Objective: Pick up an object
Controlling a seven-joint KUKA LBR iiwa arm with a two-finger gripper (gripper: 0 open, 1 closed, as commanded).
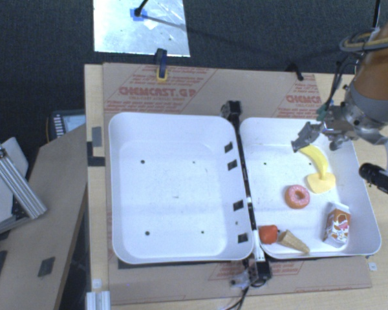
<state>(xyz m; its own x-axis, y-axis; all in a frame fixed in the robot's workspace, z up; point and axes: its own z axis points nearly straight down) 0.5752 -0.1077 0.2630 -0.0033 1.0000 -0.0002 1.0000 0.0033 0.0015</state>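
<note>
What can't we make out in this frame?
- Gripper above the banana in the camera view: too small and blurred to judge contact.
- Arm: cut off by the right edge.
- Carton print: too small to read.
- Red item beside the cone: too small to identify.

Two bins sit side by side on the bench, left bin (174,186) and right bin (271,154), touching along a central divider. All objects lie in the right bin. Banana (318,166) at mid-right, toward the far half. Doughnut (297,197) just near and left of the banana. Carton (337,227) in the near right corner. Ice-cream cone (293,241) on its side at the near edge, with a small round item (268,234) just left of it, beside the divider. Gripper (322,136) just beyond the banana's far end.
</note>
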